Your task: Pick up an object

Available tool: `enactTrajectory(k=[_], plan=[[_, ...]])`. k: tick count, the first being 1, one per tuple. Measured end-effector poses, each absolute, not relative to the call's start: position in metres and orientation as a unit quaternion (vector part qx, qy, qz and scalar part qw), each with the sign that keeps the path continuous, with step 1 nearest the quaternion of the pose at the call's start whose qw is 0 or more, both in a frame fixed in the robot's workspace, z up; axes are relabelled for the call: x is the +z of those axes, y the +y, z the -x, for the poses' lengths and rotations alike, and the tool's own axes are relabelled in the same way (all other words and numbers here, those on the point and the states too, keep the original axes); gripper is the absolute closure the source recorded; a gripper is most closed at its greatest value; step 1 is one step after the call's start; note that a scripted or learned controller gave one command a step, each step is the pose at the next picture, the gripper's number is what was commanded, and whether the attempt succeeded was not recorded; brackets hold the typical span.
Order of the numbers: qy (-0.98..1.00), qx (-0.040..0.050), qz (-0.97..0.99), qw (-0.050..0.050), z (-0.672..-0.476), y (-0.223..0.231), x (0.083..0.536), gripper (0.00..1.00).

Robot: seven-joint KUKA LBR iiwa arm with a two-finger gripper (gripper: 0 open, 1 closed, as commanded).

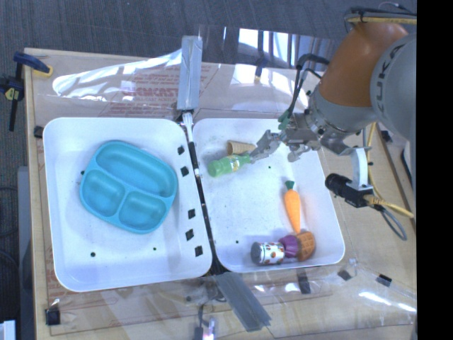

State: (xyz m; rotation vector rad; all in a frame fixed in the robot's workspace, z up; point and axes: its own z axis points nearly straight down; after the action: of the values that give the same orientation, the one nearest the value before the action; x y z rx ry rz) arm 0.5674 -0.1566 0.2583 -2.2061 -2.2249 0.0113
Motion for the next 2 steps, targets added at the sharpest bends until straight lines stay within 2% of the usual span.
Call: enactTrajectory(k=[1, 2], plan=[[-0.751, 0.0025, 0.66, 0.004, -0.576, -0.2111, 0.2307, 0.0], [-0.769, 0.002, 0.639, 0.002, -0.5745, -0.2099, 0.2389, 0.0]])
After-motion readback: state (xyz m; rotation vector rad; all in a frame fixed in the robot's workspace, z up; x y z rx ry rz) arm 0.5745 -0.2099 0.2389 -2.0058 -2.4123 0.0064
